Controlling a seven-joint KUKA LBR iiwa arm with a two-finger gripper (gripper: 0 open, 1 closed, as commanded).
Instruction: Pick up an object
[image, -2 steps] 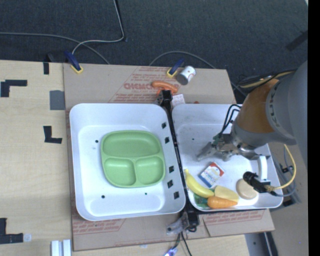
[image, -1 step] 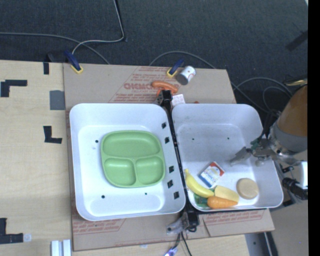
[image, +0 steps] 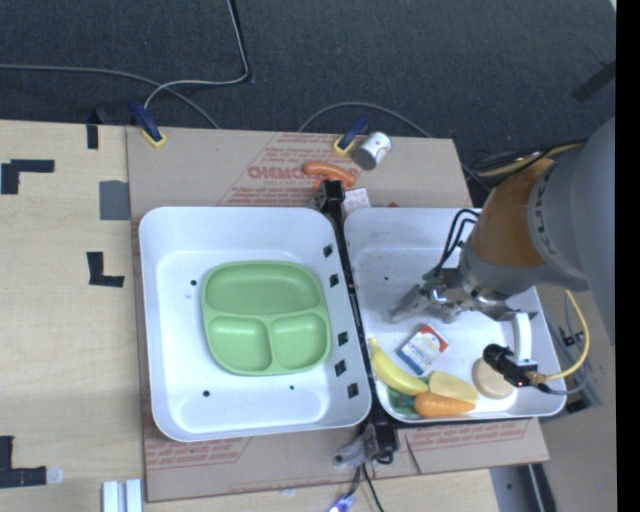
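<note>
2 shallow white bins sit side by side on a cardboard sheet (image: 280, 170) laid over the wooden bench (image: 60, 300). The left bin (image: 160, 300) holds a green divided plate (image: 267, 316) with 3 compartments, lying flat near its middle.

The arm (image: 545, 225) comes in from the right, its orange band above the wrist, and reaches down over the right bin (image: 400, 235). The gripper (image: 425, 298) points toward the left, low over the bin floor near the centre. Its 2 fingers (image: 405, 306) are spread apart in a narrow V, and nothing sits between them — the white floor shows in the gap.

The objects for picking lie in the near part of the right bin. A small white packet with blue and red print (image: 422, 349) rests just below the gripper, apart from the fingertips. A yellow banana (image: 394, 372) curves along the bin's left wall, and beside it lies a pale yellow block (image: 452, 386). An orange carrot (image: 443, 405) lies against the front wall, with a bit of something green (image: 400, 403) at its left end. A round cream-coloured disc (image: 492, 381) sits near the right front corner, partly under a black fitting on the arm.

Beyond the bins, an orange piece (image: 330, 171) and a small grey cylinder (image: 371, 150) lie on the cardboard — both well apart from the gripper.
</note>
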